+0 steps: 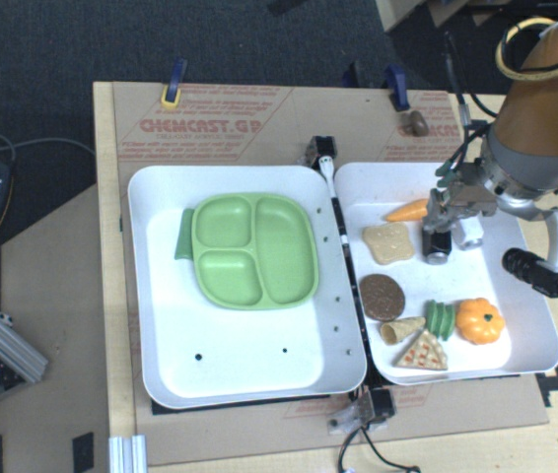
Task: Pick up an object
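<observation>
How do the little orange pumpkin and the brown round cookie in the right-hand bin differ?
The pumpkin is bright orange, while the cookie is dark brown. The pumpkin is plump and rounded with a small stem on top; the cookie lies as a flat disc. The pumpkin sits nearer the bin's right side, the cookie close to its left wall. Both rest in the right bin, apart from the gripper.

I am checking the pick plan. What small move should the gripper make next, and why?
Probably a short descent onto the bread slice. The gripper hangs in the right bin just beside it, with nothing visible between its fingers, and the carrot lies close behind.
</observation>
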Motion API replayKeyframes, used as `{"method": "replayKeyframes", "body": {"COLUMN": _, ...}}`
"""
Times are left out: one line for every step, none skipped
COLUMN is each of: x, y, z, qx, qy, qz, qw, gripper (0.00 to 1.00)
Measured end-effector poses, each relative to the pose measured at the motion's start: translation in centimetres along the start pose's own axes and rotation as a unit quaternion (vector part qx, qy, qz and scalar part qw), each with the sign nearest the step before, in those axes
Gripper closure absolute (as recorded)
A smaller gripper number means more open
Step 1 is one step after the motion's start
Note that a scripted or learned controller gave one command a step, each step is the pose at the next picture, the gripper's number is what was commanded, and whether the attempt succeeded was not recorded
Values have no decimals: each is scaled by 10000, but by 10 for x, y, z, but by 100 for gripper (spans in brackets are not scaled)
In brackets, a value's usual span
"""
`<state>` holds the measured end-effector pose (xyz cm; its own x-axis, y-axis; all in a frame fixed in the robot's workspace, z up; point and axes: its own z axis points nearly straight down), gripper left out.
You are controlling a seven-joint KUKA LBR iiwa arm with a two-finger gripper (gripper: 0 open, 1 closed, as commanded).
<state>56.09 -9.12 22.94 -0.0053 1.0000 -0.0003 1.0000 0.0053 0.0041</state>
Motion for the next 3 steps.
{"method": "replayKeyframes", "body": {"x": 54, "y": 13, "z": 12, "qx": 18, "qy": 10, "qz": -6, "qw": 10000, "gripper": 100}}
{"method": "replayKeyframes", "body": {"x": 103, "y": 20, "z": 18, "qx": 13, "qy": 8, "qz": -3, "qw": 10000, "gripper": 100}}
{"method": "replayKeyframes", "body": {"x": 152, "y": 28, "z": -1, "qx": -1, "qy": 13, "qz": -5, "qw": 10000, "gripper": 100}}
